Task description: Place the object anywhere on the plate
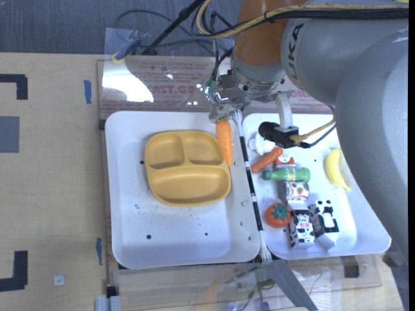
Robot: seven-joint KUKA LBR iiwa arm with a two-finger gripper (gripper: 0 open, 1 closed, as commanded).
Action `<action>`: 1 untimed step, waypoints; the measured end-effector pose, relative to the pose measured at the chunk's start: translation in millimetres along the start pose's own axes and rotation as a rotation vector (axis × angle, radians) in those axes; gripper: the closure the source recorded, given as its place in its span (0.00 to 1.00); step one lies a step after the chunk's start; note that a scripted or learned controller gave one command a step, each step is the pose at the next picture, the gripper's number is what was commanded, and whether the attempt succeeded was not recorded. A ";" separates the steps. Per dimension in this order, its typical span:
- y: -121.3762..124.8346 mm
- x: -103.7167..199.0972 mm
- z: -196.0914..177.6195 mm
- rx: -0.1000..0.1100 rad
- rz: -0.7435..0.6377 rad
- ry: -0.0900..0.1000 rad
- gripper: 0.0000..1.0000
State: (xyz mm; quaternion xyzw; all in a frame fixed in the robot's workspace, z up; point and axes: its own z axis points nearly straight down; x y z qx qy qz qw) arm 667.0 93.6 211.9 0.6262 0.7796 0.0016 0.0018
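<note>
The carrot [224, 141] hangs upright, leaf end up, directly beneath the gripper [222, 112], which sits over the near-right edge of the left bin [123, 193], close to the wall shared with the right bin [363, 235]; the carrot's top appears pinched between the fingers, so I judge the gripper to be clenched on it, though the finger tips themselves are partly lost in glare and cabling; the yellow plate [188, 167], a three-compartment tray, lies in the left bin with all its wells bare; the carrot's lower end overlaps the plate's right rim in this slanted view, and whether it is touching that rim or hanging just above it cannot be told; so the pick looks done and the carry nearly done, while the placing itself is not yet done; what is left, in my judgement, is a short shift toward the plate's middle, a lowering, and a release; a drop from here risks the carrot tipping off the rim into the bin; the right bin holds a second carrot [266, 160], a green bottle [285, 173], a banana [335, 169], a tomato [277, 214] and small cartons [303, 229], none of them involved.
</note>
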 end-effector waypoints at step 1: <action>0.0 -0.2 0.0 0.000 0.000 0.000 0.00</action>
